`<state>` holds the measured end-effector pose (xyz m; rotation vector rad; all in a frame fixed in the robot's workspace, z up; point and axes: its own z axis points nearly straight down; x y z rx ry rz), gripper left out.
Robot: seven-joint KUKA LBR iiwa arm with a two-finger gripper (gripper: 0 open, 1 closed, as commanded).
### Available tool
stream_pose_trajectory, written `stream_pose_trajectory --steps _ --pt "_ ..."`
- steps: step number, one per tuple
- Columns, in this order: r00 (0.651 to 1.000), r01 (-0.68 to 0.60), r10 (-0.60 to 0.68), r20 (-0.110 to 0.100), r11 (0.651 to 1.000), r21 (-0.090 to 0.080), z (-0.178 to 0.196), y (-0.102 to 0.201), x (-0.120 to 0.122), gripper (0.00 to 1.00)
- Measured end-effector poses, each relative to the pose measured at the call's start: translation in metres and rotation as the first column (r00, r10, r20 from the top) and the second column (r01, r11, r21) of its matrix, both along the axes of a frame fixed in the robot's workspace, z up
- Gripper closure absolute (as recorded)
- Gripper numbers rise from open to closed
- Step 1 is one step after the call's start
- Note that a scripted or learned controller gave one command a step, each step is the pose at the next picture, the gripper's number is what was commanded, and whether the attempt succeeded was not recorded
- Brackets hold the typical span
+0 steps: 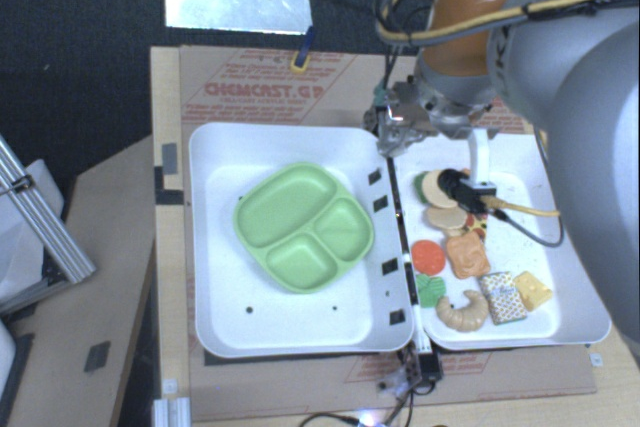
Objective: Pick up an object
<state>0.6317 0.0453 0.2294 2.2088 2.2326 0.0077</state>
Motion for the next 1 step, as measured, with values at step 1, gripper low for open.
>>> stream_pose_trajectory --steps 1 --pt "1.0 0.003 -0.003 -0.001 1.0 -0.002 -0.0085 0.0265 0.0183 1.0"
